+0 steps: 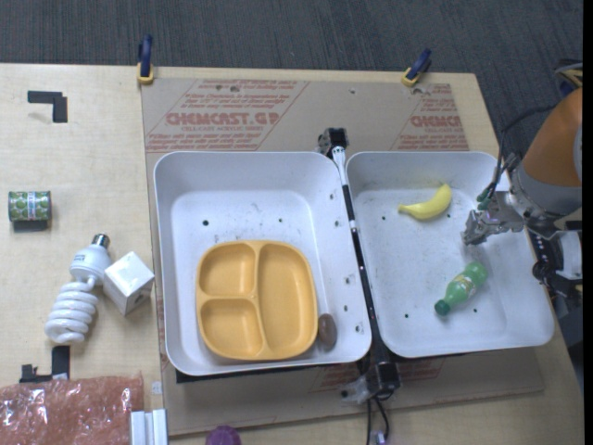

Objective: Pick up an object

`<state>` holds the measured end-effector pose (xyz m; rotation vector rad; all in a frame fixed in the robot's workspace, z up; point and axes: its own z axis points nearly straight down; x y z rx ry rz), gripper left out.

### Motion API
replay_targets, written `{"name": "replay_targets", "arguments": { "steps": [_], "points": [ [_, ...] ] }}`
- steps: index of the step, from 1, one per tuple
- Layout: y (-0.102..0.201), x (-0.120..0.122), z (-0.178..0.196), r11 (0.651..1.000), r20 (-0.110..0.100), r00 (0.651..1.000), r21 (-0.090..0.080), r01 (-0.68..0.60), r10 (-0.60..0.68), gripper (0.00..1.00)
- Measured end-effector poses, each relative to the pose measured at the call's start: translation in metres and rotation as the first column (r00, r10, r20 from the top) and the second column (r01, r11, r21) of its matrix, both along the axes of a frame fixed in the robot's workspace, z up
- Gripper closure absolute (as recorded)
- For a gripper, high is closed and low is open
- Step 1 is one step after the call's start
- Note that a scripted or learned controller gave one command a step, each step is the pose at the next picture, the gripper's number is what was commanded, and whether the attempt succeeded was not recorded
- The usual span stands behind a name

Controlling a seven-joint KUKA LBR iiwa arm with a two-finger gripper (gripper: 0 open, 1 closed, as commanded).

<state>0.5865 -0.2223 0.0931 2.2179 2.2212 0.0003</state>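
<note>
Holding a banana (427,203) and green bottle (460,288), the right bin (519,327) meets the tool (480,227), grip unclear.

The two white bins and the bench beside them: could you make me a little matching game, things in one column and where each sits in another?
Things:
1. banana
2. yellow plate
3. light bulb
4. green bottle

Places:
A. on the bench, left of both bins
B. right bin, far part
C. left bin
D. right bin, near part

Pairs: 1-B, 2-C, 3-A, 4-D
</note>
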Motion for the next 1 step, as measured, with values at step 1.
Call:
{"name": "replay_targets", "arguments": {
  "steps": [1],
  "points": [
    [0.0037, 0.0006, -0.0004, 1.0, -0.003, 1.0, 0.008, -0.003, 0.003, 0.0]
  ]
}}
